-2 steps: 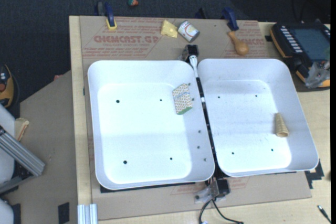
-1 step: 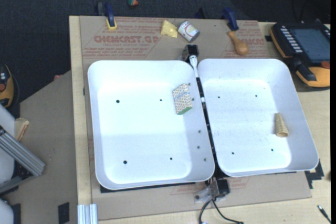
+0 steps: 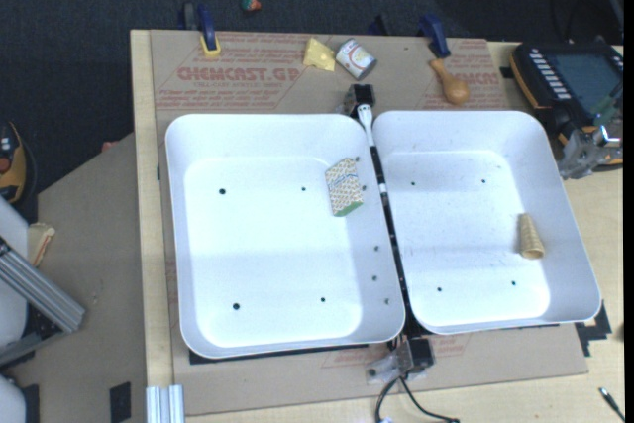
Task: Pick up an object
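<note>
Lying against the right wall of the left bin (image 3: 188,213), near its upper right corner, a small patterned packet (image 3: 344,186) in white and green is offering itself as one candidate for pickup, tilted a little and sitting just beside the seam where the two bins are meeting. Moving right, the right bin (image 3: 565,213) is holding a small tan cone-shaped piece (image 3: 531,237), resting close to its right wall and well apart from the packet. Behind the bins, on the cardboard-covered desk (image 3: 149,332), several loose things are sitting outside reach of the task: a yellow wedge (image 3: 318,55), a small white and grey block (image 3: 356,58) just beside it, and further right a tan wooden piece (image 3: 451,82) with a rounded end. The state of the pincer cannot be told from this view, so nothing is being gripped as far as the scene is showing. The risks from here are looking plain: both candidates are hugging bin walls, so a descending finger is likely to be striking the rim or wall instead of straddling the object, and the cone, being tapered and round, is probably going to be rolling or squirting out as the fingers are closing. The packet, lying flat, may be giving little to pinch.
</note>
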{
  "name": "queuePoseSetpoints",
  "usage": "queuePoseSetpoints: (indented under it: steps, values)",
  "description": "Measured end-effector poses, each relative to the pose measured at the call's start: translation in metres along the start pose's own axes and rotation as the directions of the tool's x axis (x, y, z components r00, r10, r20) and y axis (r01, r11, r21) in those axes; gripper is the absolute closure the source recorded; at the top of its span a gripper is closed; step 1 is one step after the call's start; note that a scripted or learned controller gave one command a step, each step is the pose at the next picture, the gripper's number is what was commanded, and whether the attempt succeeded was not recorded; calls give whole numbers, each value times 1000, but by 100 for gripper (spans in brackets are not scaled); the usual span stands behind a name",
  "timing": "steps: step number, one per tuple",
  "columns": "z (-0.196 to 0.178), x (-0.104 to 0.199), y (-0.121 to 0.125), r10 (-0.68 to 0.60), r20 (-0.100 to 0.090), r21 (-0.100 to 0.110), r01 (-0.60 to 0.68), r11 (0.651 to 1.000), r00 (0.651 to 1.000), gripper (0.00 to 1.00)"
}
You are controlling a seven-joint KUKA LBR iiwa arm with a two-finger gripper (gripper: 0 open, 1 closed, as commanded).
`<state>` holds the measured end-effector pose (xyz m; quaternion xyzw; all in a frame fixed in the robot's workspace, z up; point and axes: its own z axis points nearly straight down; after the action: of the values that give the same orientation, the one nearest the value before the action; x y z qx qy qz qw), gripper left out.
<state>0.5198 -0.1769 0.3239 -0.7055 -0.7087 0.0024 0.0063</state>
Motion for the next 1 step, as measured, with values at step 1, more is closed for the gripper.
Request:
queuePoseSetpoints:
  steps: [1]
  values:
    - [3,-50,-31,10,6,-10,-10,1000,1000,100]
